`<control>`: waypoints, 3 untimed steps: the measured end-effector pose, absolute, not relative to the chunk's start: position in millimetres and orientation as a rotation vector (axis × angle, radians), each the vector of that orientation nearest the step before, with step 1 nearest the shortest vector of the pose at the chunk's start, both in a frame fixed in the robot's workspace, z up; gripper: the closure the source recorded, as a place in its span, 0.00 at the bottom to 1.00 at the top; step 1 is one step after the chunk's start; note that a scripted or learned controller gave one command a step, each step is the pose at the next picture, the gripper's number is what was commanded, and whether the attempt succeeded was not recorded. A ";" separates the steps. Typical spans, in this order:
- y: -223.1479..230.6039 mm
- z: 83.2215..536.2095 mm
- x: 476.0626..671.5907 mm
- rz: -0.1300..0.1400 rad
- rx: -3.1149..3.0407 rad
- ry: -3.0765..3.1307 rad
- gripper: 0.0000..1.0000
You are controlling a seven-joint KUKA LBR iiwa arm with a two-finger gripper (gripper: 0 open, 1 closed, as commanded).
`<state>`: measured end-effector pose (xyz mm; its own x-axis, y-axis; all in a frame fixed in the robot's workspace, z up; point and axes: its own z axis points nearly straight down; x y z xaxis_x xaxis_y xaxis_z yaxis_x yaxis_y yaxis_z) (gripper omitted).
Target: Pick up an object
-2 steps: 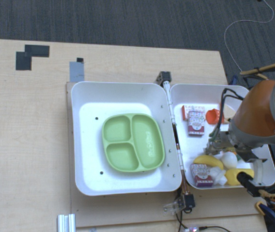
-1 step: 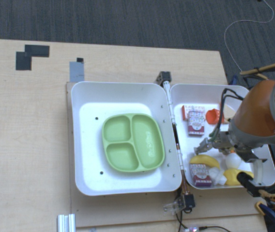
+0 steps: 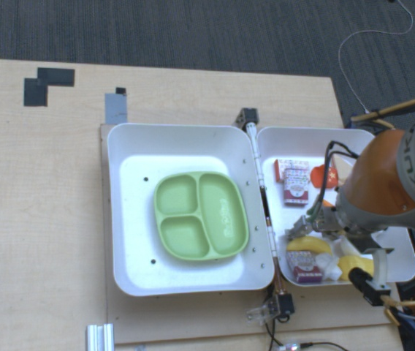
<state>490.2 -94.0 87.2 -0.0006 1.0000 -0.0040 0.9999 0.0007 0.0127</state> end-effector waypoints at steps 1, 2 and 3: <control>-93.3 98.6 492.4 0.016 2.209 2.212 1.00; -93.1 98.3 492.2 0.015 2.210 2.213 0.00; -92.4 109.0 494.0 0.021 2.206 2.213 1.00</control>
